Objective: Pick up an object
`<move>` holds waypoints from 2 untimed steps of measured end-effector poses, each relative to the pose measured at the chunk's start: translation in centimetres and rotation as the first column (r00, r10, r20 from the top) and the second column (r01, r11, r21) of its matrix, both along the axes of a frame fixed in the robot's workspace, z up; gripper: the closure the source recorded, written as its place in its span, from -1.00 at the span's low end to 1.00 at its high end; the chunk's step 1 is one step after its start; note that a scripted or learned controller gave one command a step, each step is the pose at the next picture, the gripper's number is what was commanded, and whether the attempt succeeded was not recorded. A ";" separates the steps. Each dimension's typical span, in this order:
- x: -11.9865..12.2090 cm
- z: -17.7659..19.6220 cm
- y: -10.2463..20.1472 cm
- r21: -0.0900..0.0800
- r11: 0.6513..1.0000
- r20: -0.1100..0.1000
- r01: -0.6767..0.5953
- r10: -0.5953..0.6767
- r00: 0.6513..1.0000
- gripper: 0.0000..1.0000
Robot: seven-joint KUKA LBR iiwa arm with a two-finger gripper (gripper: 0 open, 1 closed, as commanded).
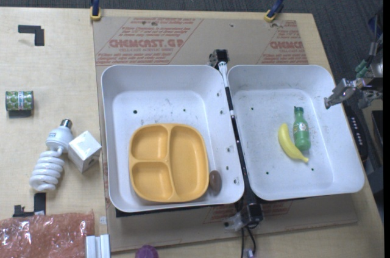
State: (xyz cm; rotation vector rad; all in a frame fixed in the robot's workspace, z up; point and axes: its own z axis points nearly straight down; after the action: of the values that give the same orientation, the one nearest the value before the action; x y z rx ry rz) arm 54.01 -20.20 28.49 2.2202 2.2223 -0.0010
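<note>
We are looking down on two white bins, and the pincer is sitting at the far right, just over the right bin's outer rim. Most of the arm behind it is cut off by the picture's edge, and the metal tip is small and blurred, so we cannot tell how it is standing or whether it is carrying anything.

Inward and a little below the pincer, a green bottle is lying on the bin floor, cap end nearest the pincer. A yellow banana is lying just beyond it, touching or nearly touching its side; we cannot tell which.

Well apart from the pincer, in the left bin, a yellow divided plate is resting. A small brownish thing is sitting against the plate's nearer corner, too dim for us to name.

Farthest from the pincer, on the bare bench, a spiral light bulb, a white cube and a small green can are lying. A pinkish mesh is being cropped by the bottom edge.
</note>
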 end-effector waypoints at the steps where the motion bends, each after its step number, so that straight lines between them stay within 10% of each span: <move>1: -0.2 -19.1 -1.1 0.000 1.000 0.000 0.002 -0.002 1.000 -1.00; 2: -0.1 -18.1 -1.2 0.000 1.000 0.002 0.003 -0.003 1.000 1.00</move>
State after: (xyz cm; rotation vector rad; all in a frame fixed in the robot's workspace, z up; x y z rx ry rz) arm 53.87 -21.36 10.43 2.2226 2.2172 0.0009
